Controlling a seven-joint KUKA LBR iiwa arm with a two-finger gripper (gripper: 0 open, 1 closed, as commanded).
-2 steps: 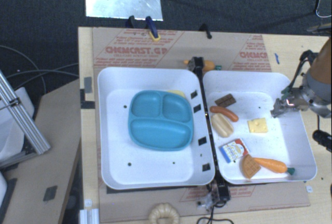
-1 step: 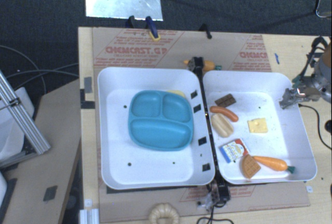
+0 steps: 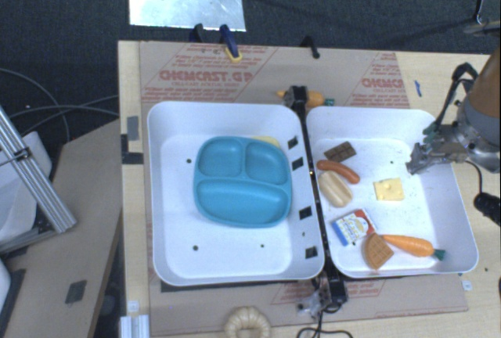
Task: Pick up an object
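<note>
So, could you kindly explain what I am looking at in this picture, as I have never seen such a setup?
One camera looks down at a slant on a bench with two white bins. The grey machine entering from the right is a robot arm; its gripper hangs over the right bin, with nothing visibly held. That bin holds toy food: a chocolate bar, sausage, bun, cheese, carton, waffle and carrot. The left bin holds a blue divided plate.
</note>
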